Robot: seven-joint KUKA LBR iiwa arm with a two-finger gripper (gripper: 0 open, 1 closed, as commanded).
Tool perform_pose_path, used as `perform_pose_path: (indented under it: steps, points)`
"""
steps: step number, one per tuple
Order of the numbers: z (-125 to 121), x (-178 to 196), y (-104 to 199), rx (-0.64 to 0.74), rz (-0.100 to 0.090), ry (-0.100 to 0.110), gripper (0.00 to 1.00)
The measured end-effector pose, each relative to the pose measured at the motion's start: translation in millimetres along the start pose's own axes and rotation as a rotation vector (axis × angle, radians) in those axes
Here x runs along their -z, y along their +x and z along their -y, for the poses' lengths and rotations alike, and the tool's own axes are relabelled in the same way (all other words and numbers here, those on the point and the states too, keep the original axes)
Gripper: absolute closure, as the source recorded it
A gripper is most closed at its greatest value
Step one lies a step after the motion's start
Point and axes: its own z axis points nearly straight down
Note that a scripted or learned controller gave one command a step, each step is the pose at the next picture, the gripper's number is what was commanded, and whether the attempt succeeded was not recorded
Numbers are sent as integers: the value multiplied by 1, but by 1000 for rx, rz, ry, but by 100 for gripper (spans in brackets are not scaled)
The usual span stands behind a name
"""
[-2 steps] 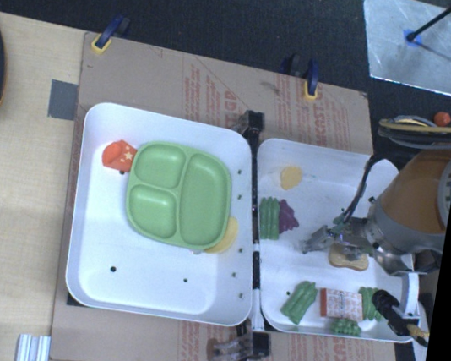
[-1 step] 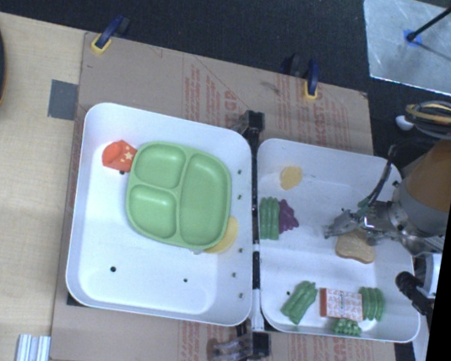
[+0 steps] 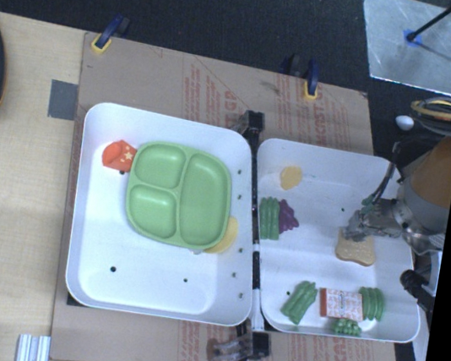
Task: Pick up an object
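The tan biscuit (image 3: 355, 253) lies just below the gripper (image 3: 361, 227); finger spread is, perhaps from blur, impossible to tell.

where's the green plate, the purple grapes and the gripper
green plate (image 3: 180, 195), camera view, on the ridge between its compartments
purple grapes (image 3: 289, 216), camera view, middle of the bunch
gripper (image 3: 362, 227), camera view, at its tip above the tan piece

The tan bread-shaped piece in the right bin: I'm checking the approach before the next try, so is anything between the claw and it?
Nothing visible stands between them. The claw hangs just above and beside the tan bread-shaped piece in the right bin. The nearest other item, the red-and-white packet, lies farther toward the bin's front edge, off the path.
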Motion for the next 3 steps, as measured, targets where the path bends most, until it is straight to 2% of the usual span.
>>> perform_pose_path:
  steps: [1, 2, 3]
  points:
    - [0, 10, -1, 4, 0, 1, 100]
    - [0, 10, -1, 5, 1, 1, 0]
    - [-34, -15, 56, 3, -4, 5, 0]
